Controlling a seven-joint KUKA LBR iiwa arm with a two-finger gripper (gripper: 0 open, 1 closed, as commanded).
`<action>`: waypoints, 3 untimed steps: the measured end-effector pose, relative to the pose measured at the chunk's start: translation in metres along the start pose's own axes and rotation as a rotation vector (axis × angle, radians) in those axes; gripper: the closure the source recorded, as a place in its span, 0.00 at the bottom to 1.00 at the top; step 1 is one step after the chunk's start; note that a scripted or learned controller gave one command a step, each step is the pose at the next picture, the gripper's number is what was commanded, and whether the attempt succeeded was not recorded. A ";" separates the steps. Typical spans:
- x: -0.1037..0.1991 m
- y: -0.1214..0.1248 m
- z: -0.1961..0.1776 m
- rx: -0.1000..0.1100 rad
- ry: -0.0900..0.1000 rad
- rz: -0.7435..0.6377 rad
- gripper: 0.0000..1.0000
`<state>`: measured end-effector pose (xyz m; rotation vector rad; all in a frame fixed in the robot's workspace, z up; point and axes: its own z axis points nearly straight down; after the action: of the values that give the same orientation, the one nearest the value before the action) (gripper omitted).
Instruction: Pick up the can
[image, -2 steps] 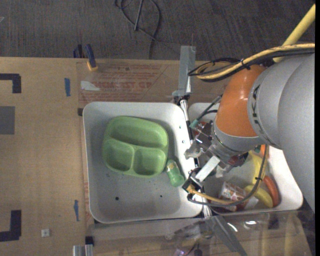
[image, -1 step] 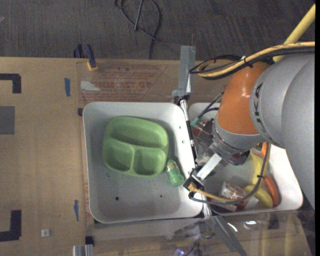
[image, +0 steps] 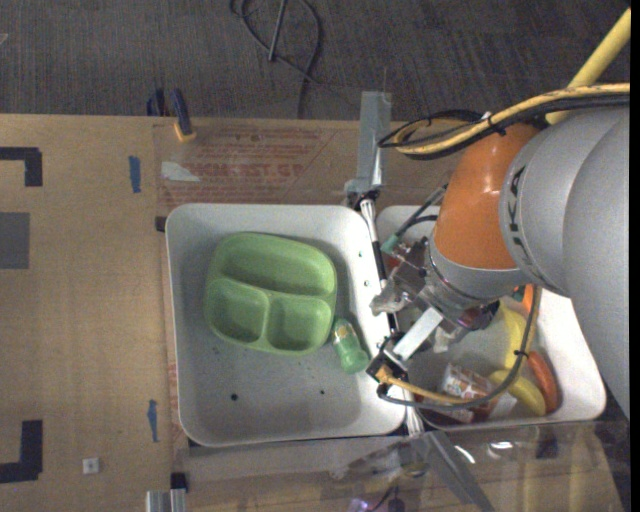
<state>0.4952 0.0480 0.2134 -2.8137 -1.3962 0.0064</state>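
The arm's orange band and grey wrist cover most of the right bin (image: 590, 400). My gripper (image: 398, 288) hangs low over that bin's left side, close to the wall between the two bins. What looks like the can (image: 466, 383), with a white and red label, lies near the right bin's front edge. It sits just below and to the right of the gripper, partly hidden by a yellow cable. I see nothing between the fingers from this angle.
A green divided plate (image: 270, 292) lies in the left bin (image: 200, 400), with a small green bottle (image: 348, 348) by its lower right corner. A yellow banana-like thing (image: 530, 392) and an orange object (image: 546, 372) lie at the right bin's front right.
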 end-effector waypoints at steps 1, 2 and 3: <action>0.125 -0.042 0.100 -0.002 0.002 -0.015 0.00; 0.153 -0.009 0.056 -0.001 0.001 -0.077 0.00; 0.163 -0.010 0.008 -0.002 0.002 -0.145 0.00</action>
<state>0.5856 0.1841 0.2048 -2.7059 -1.5959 0.0029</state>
